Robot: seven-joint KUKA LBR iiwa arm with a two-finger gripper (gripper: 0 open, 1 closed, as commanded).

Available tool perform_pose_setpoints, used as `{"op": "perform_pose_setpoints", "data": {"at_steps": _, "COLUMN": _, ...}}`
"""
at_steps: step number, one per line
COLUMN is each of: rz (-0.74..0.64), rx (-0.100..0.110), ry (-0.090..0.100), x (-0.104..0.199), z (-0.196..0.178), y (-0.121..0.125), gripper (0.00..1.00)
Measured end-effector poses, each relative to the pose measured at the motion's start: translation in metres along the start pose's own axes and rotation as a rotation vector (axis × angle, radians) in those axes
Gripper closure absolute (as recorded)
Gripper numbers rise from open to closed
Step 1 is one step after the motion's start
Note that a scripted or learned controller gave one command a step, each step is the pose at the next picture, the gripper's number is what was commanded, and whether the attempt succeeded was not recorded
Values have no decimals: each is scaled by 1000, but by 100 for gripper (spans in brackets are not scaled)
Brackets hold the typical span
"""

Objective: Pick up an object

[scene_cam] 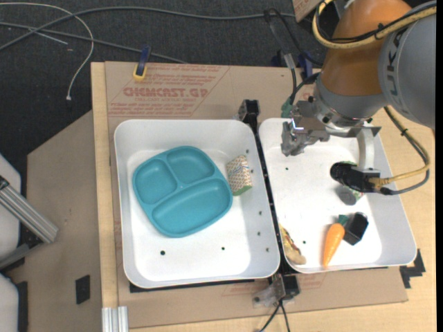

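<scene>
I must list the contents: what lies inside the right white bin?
The right white bin holds an orange toy carrot, a small black block and a tan scrap. The arm covers its far corner.

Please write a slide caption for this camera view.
Gripper hovers over right bin holding carrot; blue plate in left bin.

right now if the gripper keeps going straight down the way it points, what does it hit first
Most likely the bare white floor of the right bin. The gripper hangs over its upper left part, with no object under it. The carrot lies well off that line, though depth is hard to judge.
</scene>
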State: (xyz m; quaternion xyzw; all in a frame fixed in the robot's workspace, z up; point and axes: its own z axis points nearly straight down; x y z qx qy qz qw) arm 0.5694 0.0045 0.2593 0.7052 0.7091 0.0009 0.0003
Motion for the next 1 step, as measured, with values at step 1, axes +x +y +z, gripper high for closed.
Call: {"op": "perform_pose_setpoints", "data": {"at_steps": 1, "rz": -1, "rx": 6, "ry": 2, "x": 61, "z": 18, "y": 3, "gripper": 100}}
